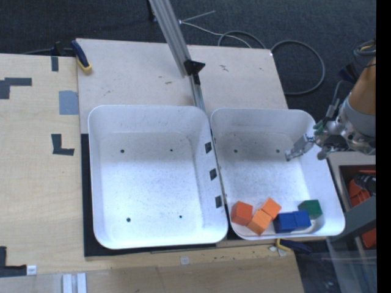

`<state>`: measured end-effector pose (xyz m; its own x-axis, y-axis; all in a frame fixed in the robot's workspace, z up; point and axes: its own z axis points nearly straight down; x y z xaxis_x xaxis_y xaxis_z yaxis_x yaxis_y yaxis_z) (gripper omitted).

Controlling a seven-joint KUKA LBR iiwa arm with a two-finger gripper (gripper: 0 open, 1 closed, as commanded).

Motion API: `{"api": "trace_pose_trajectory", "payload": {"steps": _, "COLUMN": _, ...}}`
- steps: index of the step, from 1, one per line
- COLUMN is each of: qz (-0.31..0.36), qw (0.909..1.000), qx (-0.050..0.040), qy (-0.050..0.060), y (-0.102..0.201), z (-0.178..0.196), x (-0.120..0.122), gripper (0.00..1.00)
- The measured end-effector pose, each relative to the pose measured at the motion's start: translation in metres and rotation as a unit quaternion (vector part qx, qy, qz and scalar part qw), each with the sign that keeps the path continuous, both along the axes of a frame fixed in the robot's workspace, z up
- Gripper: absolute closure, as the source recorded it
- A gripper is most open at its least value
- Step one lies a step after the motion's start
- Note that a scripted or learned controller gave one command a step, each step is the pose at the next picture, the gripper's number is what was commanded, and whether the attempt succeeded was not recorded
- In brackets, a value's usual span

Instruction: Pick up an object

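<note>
- Fingers of the gripper (303,146) hang over the far right part of the right bin (256,119), near its right wall; one thin metal finger slants down toward the bin floor, but whether the pair stands apart or together I cannot tell at this size, and I see nothing between them.
- Behind them, the grey wrist and the orange-banded arm (360,105) reach out past the right bin's right rim.
- Task progress, as I judge it: nothing is lifted yet. The pick has still to be made, and the gripper sits well apart from every block, so an approach, a descent and a closing all remain.
- Contents of the right bin, all crowded into its near right corner: an orange block (242,213), a second orange block (260,222) just beside it, a third orange block (271,208) touching that one, a blue block (292,221) next along, and a green block (311,208) nearest the bin's right wall.
- Left of the right bin, touching it along a shared edge, lies the left bin (104,118), whose speckled white floor carries no block that I can see.
- Both bins rest on the desk (134,72); a yellow-handled tool (81,55) lies on it well beyond the left bin's far left corner.
</note>
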<state>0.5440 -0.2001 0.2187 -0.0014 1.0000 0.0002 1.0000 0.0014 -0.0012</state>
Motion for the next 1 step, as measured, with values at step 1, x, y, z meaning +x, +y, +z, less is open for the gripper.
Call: {"api": "trace_pose_trajectory", "payload": {"steps": 1, "qz": 0.000, "qw": 1.0000, "qx": -0.0021, "qy": -0.005, "y": -0.0086, "z": 0.2575, "x": 0.0350, "gripper": 0.00}}
